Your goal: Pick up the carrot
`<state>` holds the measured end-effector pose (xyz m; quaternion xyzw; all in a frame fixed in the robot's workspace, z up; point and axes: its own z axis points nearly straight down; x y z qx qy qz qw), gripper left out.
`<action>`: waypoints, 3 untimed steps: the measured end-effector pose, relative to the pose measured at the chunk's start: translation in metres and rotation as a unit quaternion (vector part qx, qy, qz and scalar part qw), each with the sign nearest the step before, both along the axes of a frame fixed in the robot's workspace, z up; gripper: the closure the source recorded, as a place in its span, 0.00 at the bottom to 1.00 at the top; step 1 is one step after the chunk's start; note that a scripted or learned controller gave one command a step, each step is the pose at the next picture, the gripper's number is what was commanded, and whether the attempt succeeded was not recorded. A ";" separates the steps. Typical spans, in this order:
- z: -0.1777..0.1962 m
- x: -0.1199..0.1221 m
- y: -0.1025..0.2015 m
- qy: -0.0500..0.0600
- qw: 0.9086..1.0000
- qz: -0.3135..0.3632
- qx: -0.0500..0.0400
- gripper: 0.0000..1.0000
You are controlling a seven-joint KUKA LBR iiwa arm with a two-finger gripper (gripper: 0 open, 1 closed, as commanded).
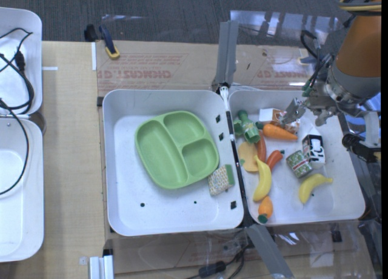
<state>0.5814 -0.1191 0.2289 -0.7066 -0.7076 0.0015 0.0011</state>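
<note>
Camera view
Arm (362,47): grey w/ orange band, comes in from right, over back of right bin (348,208).
Gripper (308,109): low over right bin's back part; fingers look spread, nothing between them as far as can be seen, though dark and small, so not sure how wide.
Carrot (279,131): orange, lying flat just left of & below gripper, close to it; contact can't tell.
Snack pack (285,117): beside gripper's left, right behind carrot.
Black/white carton (314,149): just in front of gripper.
Green can (298,164): in front, a bit left, touching carton.
Bananas: one (262,181) further front-left, one (313,187) front, near bin's front-right.
Red peppers (267,154): front-left of carrot.
Green bottle (245,125): left of carrot.
Left bin (115,168): well left of gripper; holds green divided plate (176,148) and sponge (221,179) at plate's near-right edge.
</note>
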 end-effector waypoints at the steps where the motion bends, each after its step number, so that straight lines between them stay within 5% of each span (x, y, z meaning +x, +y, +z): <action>1: -0.112 0.002 -0.001 0.000 1.000 -0.028 0.000 0.00; 2: -0.138 0.054 -0.013 -0.001 1.000 -0.025 0.000 0.00; 3: -0.130 0.054 -0.013 0.000 1.000 -0.024 0.000 1.00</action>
